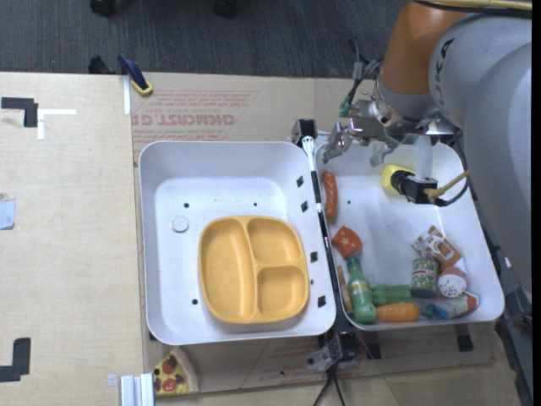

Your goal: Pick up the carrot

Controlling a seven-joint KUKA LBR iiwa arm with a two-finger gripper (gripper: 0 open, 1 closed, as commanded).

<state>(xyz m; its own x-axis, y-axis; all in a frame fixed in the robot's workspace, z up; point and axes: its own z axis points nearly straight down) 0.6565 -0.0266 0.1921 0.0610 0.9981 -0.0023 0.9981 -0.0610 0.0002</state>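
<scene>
**Carrot low in the right bin, arm raised at the far end**

From my seat the arm's grey bulk fills the upper right and covers the right bin's point(486, 252) far corner and part of its right wall. The gripper point(365, 142) hangs over that bin's far left corner, beneath the orange band; its metal parts blur together against the white, and I cannot tell whether it is parted or closed. I see nothing between the fingers.

I count one carrot point(397, 313), lying flat against the near wall of the right bin, orange, pointing roughly left to right. Just behind it lies a green vegetable point(391, 294), and at its left end a green bottle point(358, 288), tilted. To its right is a cluster of small packaged things point(439, 273) that I cannot separate cleanly: a can, a carton and a round piece, some overlapping.

Also in that bin: one sausage point(329, 195) along the left wall, one red-orange piece point(347, 243) below it, one yellow object point(397, 178) partly behind a black fitting.

Two bins in all. The left bin point(161, 252) holds one yellow divided plate point(253, 269) with three compartments. A pizza slice toy point(172, 376) lies on the bench, cut by a metal bracket.
</scene>
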